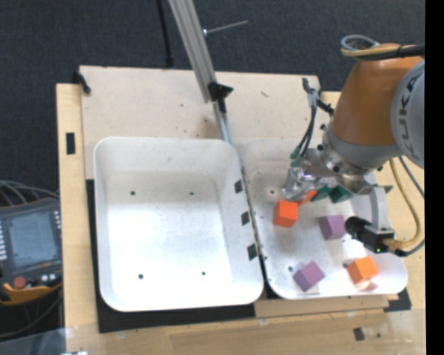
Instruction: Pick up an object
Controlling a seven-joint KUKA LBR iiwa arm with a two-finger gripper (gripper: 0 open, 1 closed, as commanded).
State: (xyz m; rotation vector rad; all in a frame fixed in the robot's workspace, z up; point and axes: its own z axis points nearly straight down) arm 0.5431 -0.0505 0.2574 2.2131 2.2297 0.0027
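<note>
Camera view: whether the fingers (300, 186) are open or gripping the orange cube (286, 214) cannot be told.

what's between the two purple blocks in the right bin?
Bare white bin floor, seen in the camera view. Nothing lies between the upper purple block and the lower purple block; the orange blocks sit off to either side.

The gripper (302, 187) hung over the right bin (270, 161) just above an orange cube (286, 213), with two purple cubes (331, 226) (308, 276) and another orange cube (362, 270) scattered nearby, beside the left bin (111, 154).
</note>
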